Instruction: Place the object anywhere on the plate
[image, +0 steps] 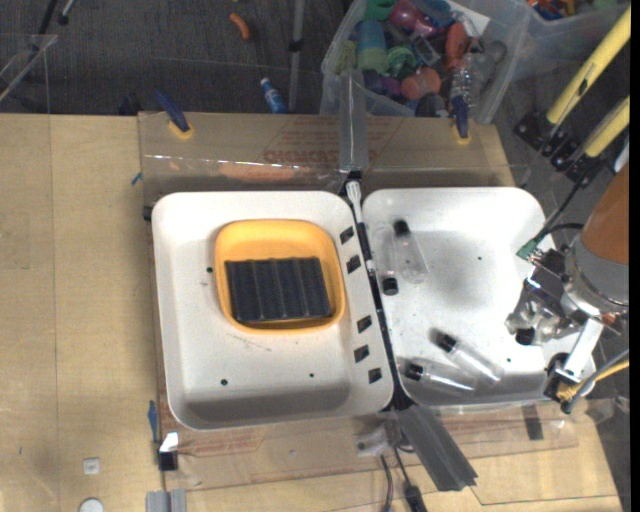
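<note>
A yellow-orange plate (226, 250) lies in the left bin (180, 330). A dark, ribbed rectangular object (278, 289) rests flat on the plate, near its middle. My gripper (532, 322) hangs over the right edge of the right bin (470, 215), far from the plate, and I see nothing in it. Below the orange band, the wrist is a cluster of metal parts and cables.
The right bin holds several clear plastic pieces with black caps: one near its top left (401, 245), two near the front (458, 352) (430, 376). A divider with black tabs (362, 300) separates the bins. A box of colourful toys (420, 45) stands behind the bench.
</note>
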